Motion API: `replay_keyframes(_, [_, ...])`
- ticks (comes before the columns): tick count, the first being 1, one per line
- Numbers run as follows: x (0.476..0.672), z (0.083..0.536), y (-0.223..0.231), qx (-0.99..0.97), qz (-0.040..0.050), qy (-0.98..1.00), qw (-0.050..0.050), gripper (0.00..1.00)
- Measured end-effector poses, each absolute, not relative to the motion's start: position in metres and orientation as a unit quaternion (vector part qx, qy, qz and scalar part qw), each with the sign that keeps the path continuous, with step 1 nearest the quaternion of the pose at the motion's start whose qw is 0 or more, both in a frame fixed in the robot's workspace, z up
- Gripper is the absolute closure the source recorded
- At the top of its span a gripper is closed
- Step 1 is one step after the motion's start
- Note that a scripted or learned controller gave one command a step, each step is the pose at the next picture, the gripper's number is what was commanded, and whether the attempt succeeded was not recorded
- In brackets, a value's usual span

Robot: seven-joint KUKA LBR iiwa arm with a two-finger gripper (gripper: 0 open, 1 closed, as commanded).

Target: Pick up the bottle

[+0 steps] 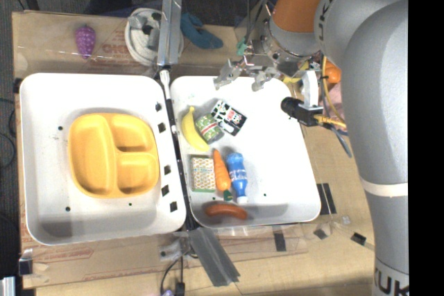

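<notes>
Camera view: the bottle (237,177), blue with a white cap, is seen lying on its side in the right bin (295,170), toward the near rim, its cap pointing at the near edge. An orange carrot (221,170) is laid just beside it on the left, parallel and touching or nearly so. A small patterned card (202,173) is found left of the carrot, close to the bin's left wall. A red sausage-shaped piece (225,211) is set across the near end of the bin, just below the bottle's cap. Farther up, a banana (191,129) is curved against a green can (208,128), and a black-and-white carton (229,117) is placed next to the can.

The gripper (242,76) is held over the far rim of the right bin, well apart from the bottle. Its two fingers are spread open and nothing is seen between them. The grey arm (368,66) is brought in from the right.

A yellow divided tray (114,152) is held in the left bin (41,204). Beyond the bins, a purple object (85,40), a white roll (143,35) and a blue cloth (198,31) are laid on the bench (55,31).
</notes>
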State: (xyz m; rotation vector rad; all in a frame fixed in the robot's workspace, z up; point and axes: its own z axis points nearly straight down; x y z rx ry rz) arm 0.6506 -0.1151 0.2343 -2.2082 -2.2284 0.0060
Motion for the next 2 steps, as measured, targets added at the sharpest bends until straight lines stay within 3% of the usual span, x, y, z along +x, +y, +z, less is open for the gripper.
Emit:
replay_keyframes(1, [0.584,0.129,-0.112,-0.741,0.0025,-0.672,0.003,0.00])
replay_keyframes(2, [0.539,0.091,-0.184,-0.786,0.0014,-0.619,0.002,0.00])
